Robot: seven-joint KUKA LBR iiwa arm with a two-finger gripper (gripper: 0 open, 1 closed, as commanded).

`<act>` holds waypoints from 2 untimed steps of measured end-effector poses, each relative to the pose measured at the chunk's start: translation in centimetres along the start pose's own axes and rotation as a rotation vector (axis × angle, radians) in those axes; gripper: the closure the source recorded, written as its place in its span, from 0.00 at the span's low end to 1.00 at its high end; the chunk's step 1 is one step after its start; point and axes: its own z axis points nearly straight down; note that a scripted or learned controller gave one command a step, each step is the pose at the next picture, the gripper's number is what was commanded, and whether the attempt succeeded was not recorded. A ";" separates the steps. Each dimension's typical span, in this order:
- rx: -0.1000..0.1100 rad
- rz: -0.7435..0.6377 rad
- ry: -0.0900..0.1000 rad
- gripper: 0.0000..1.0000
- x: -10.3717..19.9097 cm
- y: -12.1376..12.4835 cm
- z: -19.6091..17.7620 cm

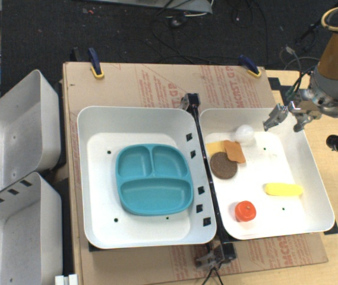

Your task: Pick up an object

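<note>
The right bin (311,177) holds a white ball (244,134), a tan and yellow piece (228,150), a brown round cookie (223,165), a yellow banana-like piece (283,189) and a small red-orange fruit (245,211). My gripper (288,119) hangs over the bin's far right corner, open, with nothing between its two fingers (272,119). It is to the right of the white ball and apart from it.
The left bin (91,177) bears a teal divided plate (154,179). Two more white bins (14,177) stand off the bench at the left. Blue-and-yellow clamps (95,63) hold the board's far edge. The grey and orange arm (337,58) comes in at the upper right.
</note>
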 end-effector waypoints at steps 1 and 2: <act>-0.015 -0.003 -0.004 0.00 0.1 0.3 -1.0; -0.011 -0.005 -0.003 0.00 0.9 0.9 4.8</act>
